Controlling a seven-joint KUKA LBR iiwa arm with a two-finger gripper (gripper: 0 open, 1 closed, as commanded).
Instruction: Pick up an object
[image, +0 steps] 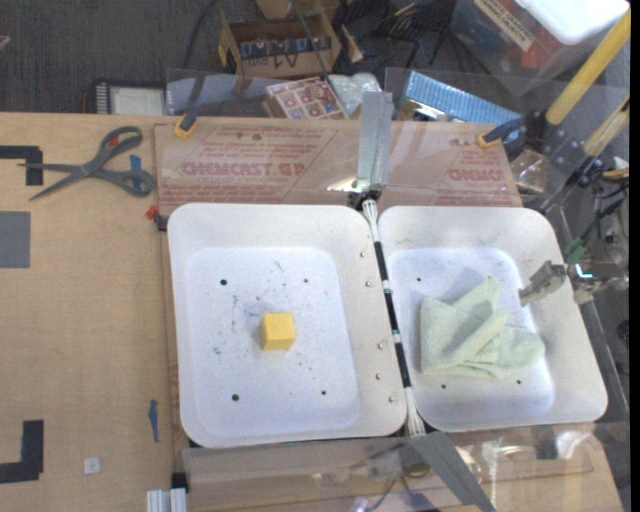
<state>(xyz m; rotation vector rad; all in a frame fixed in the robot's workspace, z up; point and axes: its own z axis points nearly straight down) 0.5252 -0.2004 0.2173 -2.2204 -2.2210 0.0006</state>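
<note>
The gripper (545, 280) sits low at the right bin's (578, 395) right rim; whether its jaws are parted, I cannot tell. Its tip is near the crumpled pale green cloth (475, 330). In the left bin (200, 240), 1 yellow block (279, 331) lies alone, well apart from every wall.

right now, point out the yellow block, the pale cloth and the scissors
yellow block (279, 331), camera view, top face
pale cloth (473, 333), camera view, middle folds
scissors (100, 167), camera view, near the pivot
</note>
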